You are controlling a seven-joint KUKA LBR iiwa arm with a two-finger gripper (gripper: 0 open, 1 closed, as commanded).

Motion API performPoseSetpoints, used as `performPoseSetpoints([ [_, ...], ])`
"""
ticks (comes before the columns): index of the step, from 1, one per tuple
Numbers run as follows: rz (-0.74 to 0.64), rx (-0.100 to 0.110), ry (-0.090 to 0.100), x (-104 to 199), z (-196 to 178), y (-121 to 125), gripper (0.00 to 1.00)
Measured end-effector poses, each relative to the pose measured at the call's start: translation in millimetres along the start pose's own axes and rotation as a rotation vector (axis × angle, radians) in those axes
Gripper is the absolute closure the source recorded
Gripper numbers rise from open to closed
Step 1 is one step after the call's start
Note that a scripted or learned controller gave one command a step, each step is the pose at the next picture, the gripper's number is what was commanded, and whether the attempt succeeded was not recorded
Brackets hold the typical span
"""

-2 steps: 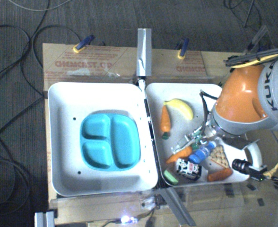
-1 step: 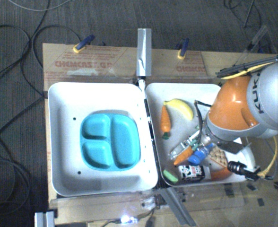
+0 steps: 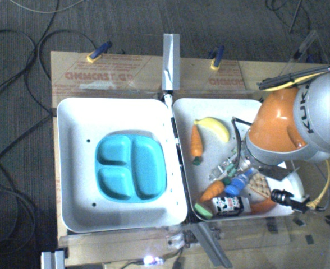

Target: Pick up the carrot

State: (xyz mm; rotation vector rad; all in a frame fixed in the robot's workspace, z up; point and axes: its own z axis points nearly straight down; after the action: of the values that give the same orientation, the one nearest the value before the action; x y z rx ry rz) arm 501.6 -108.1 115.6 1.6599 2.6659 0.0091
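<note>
Two white bins sit side by side on the bench. The left bin holds a blue tray with three compartments, lying near its middle. In the right bin, a carrot lies toward 10 o'clock, close to the wall shared with the left bin, its orange body running nearly straight up and down with the green stem end pointing to 6 o'clock. A banana lies just beside it, at the carrot's 2 o'clock. The arm reaches in from 3 o'clock, its orange band over the bin's right half, and the gripper hangs near the bin's middle, at the carrot's 4 o'clock and apart from it; I cannot tell how it is set. At 6 o'clock lies a clutter: a second carrot, a blue bottle, a black-and-white carton and a waffle.
</note>
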Motion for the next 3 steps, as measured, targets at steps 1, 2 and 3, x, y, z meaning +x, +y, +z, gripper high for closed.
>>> performPoseSetpoints([
  [1, 0.000, 0.001, 0.001, 0, 0, 0, 0.00],
  [2, 0.000, 0.001, 0.001, 0, 0, 0, 0.00],
  [3, -0.343, 0.007, 0.002, 37, -65, 11, 0.00],
])
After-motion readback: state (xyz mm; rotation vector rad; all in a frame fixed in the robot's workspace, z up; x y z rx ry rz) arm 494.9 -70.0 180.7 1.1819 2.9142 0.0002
